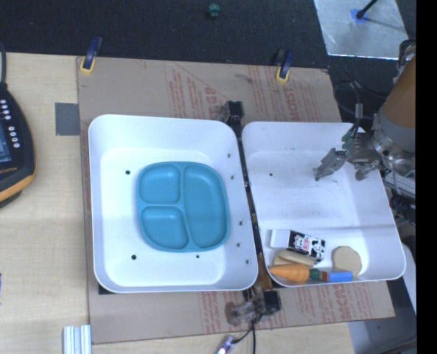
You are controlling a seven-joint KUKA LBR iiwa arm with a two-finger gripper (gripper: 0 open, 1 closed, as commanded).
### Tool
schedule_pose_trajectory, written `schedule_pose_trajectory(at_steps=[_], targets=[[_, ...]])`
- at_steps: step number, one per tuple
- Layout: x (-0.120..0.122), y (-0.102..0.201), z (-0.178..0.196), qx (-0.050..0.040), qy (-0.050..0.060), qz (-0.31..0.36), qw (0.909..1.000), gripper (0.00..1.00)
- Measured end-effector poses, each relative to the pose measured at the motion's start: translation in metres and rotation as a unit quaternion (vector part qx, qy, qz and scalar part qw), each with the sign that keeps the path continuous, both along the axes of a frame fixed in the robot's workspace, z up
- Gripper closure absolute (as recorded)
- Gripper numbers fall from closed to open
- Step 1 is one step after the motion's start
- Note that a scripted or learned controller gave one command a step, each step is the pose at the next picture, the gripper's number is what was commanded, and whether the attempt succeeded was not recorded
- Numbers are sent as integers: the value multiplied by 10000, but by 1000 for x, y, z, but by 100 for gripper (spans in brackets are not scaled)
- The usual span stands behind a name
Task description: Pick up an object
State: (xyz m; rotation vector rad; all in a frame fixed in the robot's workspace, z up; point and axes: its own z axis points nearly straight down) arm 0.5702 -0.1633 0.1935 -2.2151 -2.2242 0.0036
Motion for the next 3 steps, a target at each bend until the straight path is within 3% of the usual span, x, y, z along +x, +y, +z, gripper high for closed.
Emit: schedule_pose_trajectory(at_steps=[1,2,3], targets=[[52,14,-76,-9,6,8,10000,0],[77,22,-102,-10,-2,10,10000,0],[86,33,-101,-5,-14,4,10000,0]])
